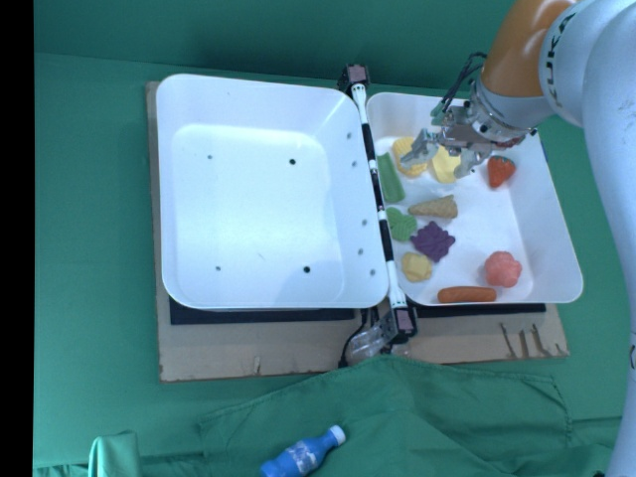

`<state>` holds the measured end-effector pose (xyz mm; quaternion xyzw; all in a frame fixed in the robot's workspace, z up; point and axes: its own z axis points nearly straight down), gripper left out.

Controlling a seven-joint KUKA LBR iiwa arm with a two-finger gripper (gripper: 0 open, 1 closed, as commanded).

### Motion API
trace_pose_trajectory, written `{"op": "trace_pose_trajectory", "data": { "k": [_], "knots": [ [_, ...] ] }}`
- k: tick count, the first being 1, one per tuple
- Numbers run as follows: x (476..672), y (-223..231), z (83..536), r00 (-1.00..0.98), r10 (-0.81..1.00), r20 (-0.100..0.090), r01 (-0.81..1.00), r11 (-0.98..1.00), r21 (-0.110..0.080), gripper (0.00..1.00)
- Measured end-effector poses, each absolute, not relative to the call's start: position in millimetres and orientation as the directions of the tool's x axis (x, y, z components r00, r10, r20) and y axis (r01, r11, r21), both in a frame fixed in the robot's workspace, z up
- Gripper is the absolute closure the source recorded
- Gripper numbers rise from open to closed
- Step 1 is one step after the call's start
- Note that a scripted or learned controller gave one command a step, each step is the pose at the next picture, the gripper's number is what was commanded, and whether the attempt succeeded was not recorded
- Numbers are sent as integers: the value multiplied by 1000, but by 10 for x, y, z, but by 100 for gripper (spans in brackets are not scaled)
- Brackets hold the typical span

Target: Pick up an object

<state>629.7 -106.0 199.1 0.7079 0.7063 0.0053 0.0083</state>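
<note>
While the gripper (444,152) hangs low over the far end of the right bin (556,256), with the orange-banded arm (556,38) reaching in from the right, whether it is released or clenched cannot be told from this slanted view, and nothing can be seen held in it. The likeliest target is the cluster just beneath it: a yellow piece (407,154) and a second yellow piece (444,167) lying close together near the divider (376,192), with a green strip (390,178) touching or almost touching on the divider side and a red strawberry-like piece (501,171) a little apart toward the outer wall. To do this step well, I judge that the descent should centre on one piece rather than the seam between the two yellow ones, since a close straddling both could push them apart and come up with nothing; keeping clear of the divider and the bin wall also matters. A more isolated item, such as the purple piece (432,239) or the orange carrot (467,294), would be easier. The left bin (199,97) bears only small dark specks. Dark lettering runs along the arm's grey housing at the upper right, too foreshortened to read with confidence; the blue bottle (301,452) on the green cloth carries a label that is too small to make out.
</note>
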Motion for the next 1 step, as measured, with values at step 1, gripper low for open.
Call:
{"op": "trace_pose_trajectory", "data": {
  "k": [1],
  "knots": [
    [6310,-1060,2112,6,1000,-3,1000,-6,26,100]
  ]
}}
